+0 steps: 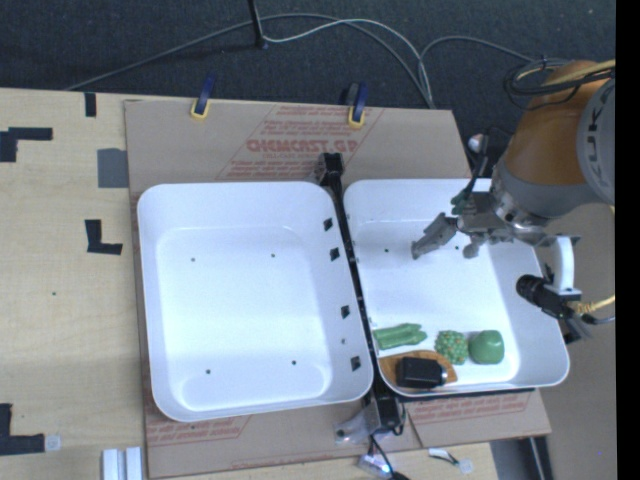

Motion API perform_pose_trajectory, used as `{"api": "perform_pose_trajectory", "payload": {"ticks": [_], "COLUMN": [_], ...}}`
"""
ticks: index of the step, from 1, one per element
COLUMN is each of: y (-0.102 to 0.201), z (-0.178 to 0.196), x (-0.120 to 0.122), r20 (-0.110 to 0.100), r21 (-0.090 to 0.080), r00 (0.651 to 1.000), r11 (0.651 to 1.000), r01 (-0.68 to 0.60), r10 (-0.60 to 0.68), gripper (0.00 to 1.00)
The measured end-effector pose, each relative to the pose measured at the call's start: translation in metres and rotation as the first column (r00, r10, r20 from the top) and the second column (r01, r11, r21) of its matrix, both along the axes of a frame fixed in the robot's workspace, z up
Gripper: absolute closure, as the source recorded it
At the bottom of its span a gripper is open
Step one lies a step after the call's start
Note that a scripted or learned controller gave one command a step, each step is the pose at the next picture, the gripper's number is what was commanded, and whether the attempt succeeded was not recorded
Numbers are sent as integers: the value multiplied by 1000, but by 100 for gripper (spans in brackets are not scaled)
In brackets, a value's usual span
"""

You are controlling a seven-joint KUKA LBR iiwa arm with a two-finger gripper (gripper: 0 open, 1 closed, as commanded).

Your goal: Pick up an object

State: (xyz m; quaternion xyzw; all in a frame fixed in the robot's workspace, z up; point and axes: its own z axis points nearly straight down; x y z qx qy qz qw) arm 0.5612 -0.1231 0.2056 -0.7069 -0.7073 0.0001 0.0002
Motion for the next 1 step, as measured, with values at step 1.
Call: {"api": "perform_pose_trajectory", "payload": {"ticks": [1], "y": [-7], "z": [-46], "x": [1], "r20": [-4], "r21": [0], "r00": [1000], "r11": [1000], "r01": [1], "r10": [-1], "gripper": [0]}}
